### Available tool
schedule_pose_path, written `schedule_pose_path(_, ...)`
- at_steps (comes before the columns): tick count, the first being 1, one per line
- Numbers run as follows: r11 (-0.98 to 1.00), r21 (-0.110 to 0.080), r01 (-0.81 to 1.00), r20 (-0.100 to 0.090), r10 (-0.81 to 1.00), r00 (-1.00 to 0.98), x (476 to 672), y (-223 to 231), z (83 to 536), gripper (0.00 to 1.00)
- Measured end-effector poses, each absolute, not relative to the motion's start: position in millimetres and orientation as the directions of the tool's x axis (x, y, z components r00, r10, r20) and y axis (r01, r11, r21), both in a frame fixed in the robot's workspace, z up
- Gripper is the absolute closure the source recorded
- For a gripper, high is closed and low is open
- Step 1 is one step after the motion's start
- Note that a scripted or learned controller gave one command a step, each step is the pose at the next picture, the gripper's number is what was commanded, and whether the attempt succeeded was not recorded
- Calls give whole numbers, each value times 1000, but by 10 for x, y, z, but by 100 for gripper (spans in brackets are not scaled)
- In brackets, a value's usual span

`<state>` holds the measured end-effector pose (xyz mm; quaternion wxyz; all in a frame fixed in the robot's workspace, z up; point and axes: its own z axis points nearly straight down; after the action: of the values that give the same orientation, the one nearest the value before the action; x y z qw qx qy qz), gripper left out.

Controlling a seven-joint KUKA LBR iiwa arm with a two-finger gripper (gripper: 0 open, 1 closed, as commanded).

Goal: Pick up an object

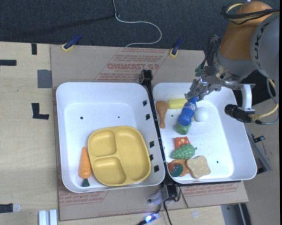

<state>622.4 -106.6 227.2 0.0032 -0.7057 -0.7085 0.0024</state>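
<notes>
1 fixed camera sits above the bench point(19, 125) and looks down at a slant, its far side at the top of the frame where dark floor shows beyond the bench edge. It stands far enough back to take in the 2 white bins whole, the left bin point(65, 102) and the right bin point(237, 139) side by side near the middle, with bare bench to the left. The arm point(246, 36) enters from the upper right of the frame.
</notes>
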Motion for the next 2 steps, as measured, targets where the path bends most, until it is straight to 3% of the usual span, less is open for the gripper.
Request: schedule_pose_path(2,5,-11,1000,1,1000,-5,5624,-347,2117,100)
